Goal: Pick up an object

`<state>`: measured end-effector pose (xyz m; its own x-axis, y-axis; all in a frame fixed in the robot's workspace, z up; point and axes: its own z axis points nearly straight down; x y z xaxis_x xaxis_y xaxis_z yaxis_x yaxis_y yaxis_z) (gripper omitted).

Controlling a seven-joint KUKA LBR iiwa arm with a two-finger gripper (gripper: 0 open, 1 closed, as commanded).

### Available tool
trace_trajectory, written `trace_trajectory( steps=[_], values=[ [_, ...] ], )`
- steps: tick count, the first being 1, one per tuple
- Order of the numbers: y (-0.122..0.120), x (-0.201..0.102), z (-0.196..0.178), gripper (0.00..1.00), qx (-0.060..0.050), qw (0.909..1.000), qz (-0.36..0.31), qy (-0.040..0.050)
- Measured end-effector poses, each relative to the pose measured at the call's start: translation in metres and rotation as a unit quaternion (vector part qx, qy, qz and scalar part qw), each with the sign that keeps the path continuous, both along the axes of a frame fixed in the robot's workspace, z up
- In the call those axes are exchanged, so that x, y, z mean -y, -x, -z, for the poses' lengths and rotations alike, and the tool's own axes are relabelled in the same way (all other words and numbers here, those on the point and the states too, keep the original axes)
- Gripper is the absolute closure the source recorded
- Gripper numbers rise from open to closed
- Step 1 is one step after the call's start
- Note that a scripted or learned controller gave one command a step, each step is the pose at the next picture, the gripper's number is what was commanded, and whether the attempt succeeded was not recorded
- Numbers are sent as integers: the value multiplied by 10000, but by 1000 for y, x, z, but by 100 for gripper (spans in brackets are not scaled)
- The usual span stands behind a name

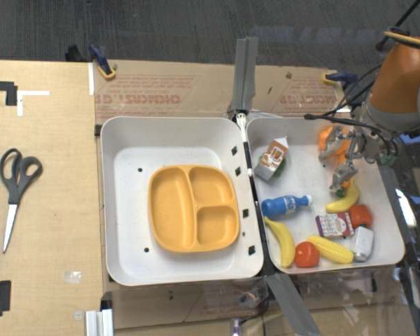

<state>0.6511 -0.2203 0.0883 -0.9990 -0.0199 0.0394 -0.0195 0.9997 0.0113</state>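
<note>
Gripper (343, 176), grip state unclear, hovers above banana (344, 199) beside tomato (361, 215).

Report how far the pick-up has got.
Done: nothing looks lifted; the yellow divided plate sits alone in the left white bin. In hand: the gripper is low in the right white bin, just above a yellow banana. Left: grasping and raising an object.

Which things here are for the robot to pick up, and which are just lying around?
For the job: gripper; curved yellow banana; blue plastic bottle; small carton; yellow corn cob; red tomato.

Just lying about: yellow divided plate; black-handled scissors.
</note>
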Motion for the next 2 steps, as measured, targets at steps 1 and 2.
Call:
trace_trajectory(
  steps=[1,2],
  values=[
    [-6,0,-13,100,155,9999,1,27],
    [42,2,-5,100,203,9823,1862,88]
  ],
)
